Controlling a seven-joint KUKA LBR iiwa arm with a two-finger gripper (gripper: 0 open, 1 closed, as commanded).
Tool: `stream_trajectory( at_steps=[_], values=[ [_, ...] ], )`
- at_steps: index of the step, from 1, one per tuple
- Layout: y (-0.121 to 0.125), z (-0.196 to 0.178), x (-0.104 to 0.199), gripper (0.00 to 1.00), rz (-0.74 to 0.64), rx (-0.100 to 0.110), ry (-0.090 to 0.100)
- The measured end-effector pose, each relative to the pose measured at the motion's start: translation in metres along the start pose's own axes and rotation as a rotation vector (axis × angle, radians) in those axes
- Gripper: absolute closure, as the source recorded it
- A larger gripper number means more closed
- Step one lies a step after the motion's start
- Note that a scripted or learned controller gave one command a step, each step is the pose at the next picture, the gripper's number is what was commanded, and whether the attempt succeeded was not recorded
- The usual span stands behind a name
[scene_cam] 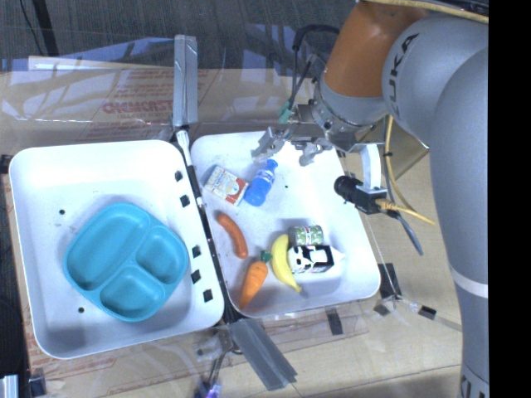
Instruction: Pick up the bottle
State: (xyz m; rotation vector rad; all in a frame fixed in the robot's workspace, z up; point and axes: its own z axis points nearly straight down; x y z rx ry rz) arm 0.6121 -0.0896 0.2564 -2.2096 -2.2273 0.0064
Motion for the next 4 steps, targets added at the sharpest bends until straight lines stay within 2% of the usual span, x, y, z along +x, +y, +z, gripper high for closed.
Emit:
stream_trajectory(
  at_steps=[1, 2, 3, 4],
  values=[
    [0.044, 0.12, -0.031, 0.0, -0.221, 0.0, 0.0],
    [0.045, 0.109, -0.03, 1.0, -0.225, 0.0, -0.001],
    [0.045, 0.109, -0.031, 0.0, -0.225, 0.0, -0.001],
    [0.049, 0.157, -0.055, 0.0, -0.322, -0.015, -0.001]
  ],
)
